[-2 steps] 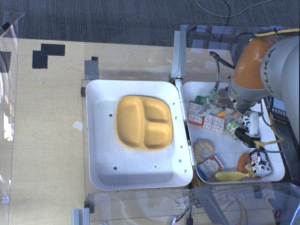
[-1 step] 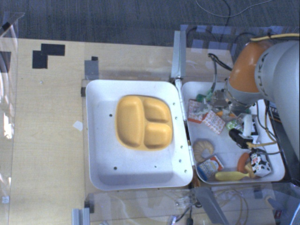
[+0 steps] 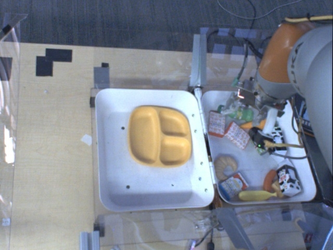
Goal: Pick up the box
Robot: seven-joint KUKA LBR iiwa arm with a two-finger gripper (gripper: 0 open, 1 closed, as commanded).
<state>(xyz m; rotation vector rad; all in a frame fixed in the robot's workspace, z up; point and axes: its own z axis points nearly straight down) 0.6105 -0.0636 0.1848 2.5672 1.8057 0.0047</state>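
Two small red-and-white patterned boxes lie in the right bin (image 3: 307,191), one (image 3: 217,123) by its left wall and the other (image 3: 238,135) just right of it, tilted. My gripper (image 3: 245,107) hangs low over the bin's back part, above and to the right of both boxes, among green and orange items (image 3: 232,110). Nothing can be seen held by it. The grey arm with its orange band (image 3: 276,56) covers the bin's back right corner.
The left bin (image 3: 112,186) holds a yellow divided tray (image 3: 159,135). In the right bin's front lie a round tan item (image 3: 226,164), a blue-and-orange packet (image 3: 233,184), a yellow banana (image 3: 256,195) and a cow-patterned toy (image 3: 287,181).
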